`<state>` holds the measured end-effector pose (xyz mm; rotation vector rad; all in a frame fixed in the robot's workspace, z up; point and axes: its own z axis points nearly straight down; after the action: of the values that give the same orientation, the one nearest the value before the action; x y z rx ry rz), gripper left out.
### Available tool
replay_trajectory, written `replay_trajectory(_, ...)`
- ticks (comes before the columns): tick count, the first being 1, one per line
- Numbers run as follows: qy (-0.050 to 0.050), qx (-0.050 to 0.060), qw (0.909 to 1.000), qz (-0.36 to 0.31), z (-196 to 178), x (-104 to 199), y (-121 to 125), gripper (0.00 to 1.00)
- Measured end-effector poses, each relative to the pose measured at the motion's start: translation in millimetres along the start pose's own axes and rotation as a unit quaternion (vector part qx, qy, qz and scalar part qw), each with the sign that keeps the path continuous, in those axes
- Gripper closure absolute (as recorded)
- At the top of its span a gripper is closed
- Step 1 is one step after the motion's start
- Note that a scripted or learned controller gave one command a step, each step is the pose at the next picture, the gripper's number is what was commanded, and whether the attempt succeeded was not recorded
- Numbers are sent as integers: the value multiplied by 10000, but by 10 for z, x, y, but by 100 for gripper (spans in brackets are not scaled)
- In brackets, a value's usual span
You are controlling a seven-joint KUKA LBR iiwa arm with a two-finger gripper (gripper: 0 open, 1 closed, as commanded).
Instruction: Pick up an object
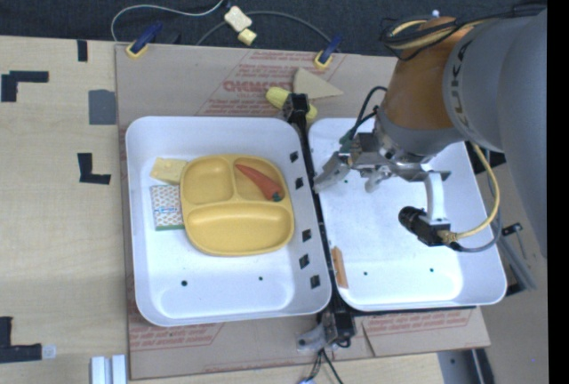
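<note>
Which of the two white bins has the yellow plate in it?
The left bin. It holds the yellow divided plate with a red-orange item in one compartment; the right bin sits under the arm.

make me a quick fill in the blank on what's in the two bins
1. The yellow divided tray lies in the ____ bin.
2. A red, carrot-like piece rests in the tray's upper ____ compartment.
3. The gripper hangs over the ____ bin's upper-left part.
4. A small patterned sponge lies against the tray's ____ side.

Missing words: left; right; right; left
</note>
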<state>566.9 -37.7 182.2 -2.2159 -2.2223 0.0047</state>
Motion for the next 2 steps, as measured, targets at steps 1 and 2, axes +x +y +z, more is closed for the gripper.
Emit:
replay_trajectory(1,-7,-31,10000,8,-20,-252,480,0)
replay_trajectory(2,-2,-7,10000,5,-19,13,253,0)
